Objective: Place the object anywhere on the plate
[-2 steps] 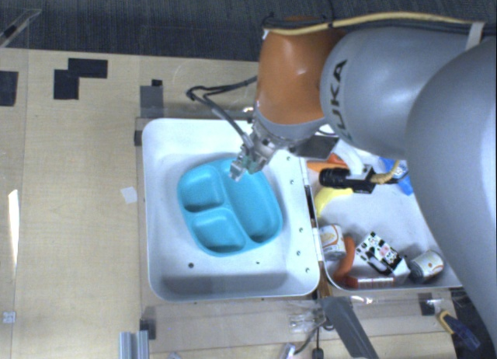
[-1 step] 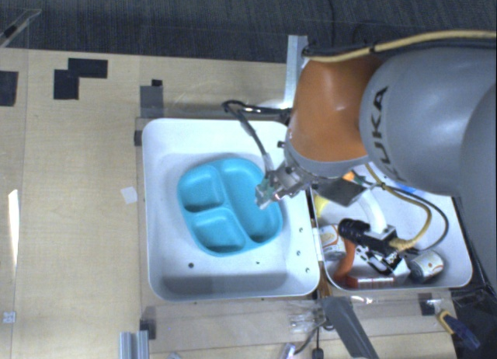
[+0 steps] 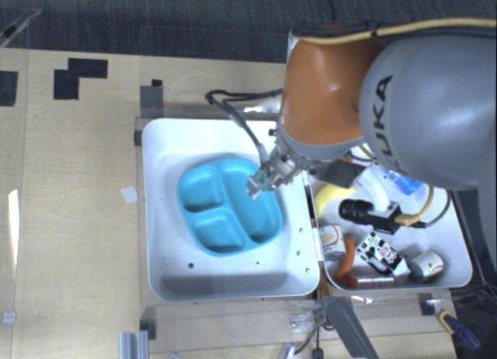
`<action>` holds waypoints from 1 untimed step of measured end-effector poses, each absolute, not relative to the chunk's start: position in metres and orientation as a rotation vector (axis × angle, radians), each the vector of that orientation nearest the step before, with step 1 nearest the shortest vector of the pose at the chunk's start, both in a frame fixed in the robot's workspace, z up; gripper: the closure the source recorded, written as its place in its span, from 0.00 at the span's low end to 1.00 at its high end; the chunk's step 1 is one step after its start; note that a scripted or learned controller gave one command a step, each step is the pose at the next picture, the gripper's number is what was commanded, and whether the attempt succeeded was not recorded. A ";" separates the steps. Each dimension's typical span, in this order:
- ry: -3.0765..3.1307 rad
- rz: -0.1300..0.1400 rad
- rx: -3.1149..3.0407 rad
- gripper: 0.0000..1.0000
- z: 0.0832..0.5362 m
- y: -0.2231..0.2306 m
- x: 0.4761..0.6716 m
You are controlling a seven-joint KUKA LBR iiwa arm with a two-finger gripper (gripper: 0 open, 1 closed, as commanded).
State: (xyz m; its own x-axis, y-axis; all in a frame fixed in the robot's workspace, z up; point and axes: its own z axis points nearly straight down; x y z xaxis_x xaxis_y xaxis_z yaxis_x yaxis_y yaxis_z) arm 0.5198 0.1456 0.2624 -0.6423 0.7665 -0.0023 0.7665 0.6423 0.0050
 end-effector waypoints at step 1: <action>2.748 0.004 1.518 1.00 0.236 0.186 0.522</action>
State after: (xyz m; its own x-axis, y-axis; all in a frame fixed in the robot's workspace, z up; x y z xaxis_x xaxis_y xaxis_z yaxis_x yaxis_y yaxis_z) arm 0.5225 0.1862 0.2358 -0.5322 0.8466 -0.0004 0.8466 0.5322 0.0033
